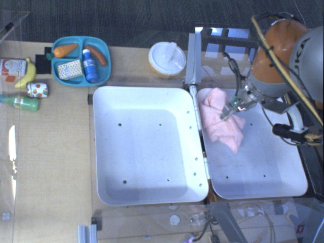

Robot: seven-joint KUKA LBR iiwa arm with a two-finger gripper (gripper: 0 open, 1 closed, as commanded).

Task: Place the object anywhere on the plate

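Arm (283, 49) angled down-left (from right), end effector (230, 110) touching pink cloth (221, 119).

Single camera, fixed high above the bench (50, 151), looking down at a slant. Taking the left bin (147, 146) as the reference: it sits near mid-frame, whole rim in sight; the right bin (268, 171) lies just beside it toward the view's right, also seen whole. Beyond the left bin's far edge the dark floor (126, 9) fills the top strip. The arm (283, 49) enters from the right of it. Distance is moderate: both bins plus bench margins fit.
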